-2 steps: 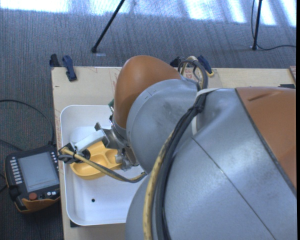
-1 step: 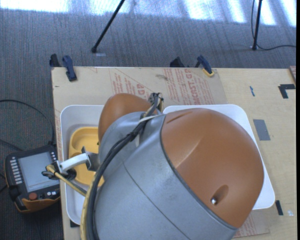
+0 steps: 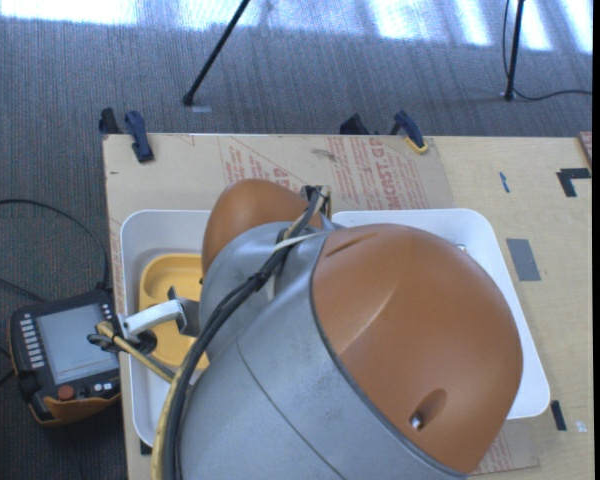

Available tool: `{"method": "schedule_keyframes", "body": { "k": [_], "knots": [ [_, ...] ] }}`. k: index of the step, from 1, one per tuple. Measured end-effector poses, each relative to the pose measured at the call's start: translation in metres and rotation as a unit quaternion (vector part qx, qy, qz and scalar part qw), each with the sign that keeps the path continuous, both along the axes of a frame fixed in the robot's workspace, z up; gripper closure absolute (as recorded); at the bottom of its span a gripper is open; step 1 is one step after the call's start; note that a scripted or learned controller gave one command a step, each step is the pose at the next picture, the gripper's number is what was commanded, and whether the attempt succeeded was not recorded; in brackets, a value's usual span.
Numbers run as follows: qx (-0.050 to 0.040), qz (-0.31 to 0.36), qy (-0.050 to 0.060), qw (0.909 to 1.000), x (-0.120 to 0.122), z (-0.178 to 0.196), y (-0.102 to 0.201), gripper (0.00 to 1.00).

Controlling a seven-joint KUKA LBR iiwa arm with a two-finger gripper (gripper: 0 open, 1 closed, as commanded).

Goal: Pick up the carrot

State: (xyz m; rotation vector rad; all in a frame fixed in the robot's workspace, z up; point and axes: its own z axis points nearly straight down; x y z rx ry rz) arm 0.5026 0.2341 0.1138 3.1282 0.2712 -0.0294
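Observation:
My grey and orange arm (image 3: 380,358) takes up most of the camera view and covers large parts of both bins. Its wrist end reaches down into the left bin (image 3: 130,258), where the gripper (image 3: 180,320) sits low over a yellow plastic object (image 3: 168,276). The arm's body hides the fingers. I cannot make out a carrot in the uncovered parts of either bin.
The right bin (image 3: 505,268) shows a strip of white rim and floor at the right. Both bins rest on a cardboard-covered bench (image 3: 400,168) with clamps at its back edge. A teach pendant (image 3: 65,353) lies on the carpet to the left.

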Motion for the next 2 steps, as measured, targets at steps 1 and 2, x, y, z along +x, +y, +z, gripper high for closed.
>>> {"method": "schedule_keyframes", "body": {
  "k": [1, 2],
  "knots": [
    [0.0020, 0.016, -0.010, 0.9998, 0.022, 0.070, 0.005, 1.00],
    [-0.0029, 0.054, 0.023, 0.9983, 0.054, 0.042, 0.003, 1.00]
  ]
}}
